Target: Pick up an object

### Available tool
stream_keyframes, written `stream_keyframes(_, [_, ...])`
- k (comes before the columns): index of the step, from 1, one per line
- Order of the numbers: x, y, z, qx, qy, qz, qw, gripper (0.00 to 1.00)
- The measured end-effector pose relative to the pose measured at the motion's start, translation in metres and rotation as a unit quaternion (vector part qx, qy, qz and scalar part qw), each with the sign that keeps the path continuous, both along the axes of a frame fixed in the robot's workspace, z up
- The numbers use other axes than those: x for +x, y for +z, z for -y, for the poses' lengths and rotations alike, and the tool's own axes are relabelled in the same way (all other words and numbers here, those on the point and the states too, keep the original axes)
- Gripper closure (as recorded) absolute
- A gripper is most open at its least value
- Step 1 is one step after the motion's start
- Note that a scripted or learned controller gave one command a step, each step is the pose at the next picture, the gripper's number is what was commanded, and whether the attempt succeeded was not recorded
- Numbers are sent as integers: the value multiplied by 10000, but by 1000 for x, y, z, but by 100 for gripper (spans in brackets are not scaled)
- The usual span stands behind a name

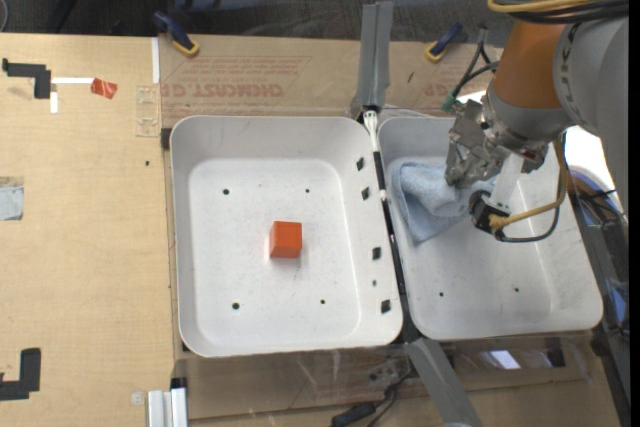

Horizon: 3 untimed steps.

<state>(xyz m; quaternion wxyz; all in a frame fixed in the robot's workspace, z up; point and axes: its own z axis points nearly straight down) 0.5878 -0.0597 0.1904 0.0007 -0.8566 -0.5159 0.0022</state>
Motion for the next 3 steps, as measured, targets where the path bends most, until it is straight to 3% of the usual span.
stream_keyframes(1, [69, 0, -1, -9, -1187, 2, 9929, 100])
stream_keyframes(2, [39, 52, 36, -9, -1516, 4, 9884, 100])
stream_keyframes(3, [46, 9, 32, -12, -1990, -6, 9800, 100])
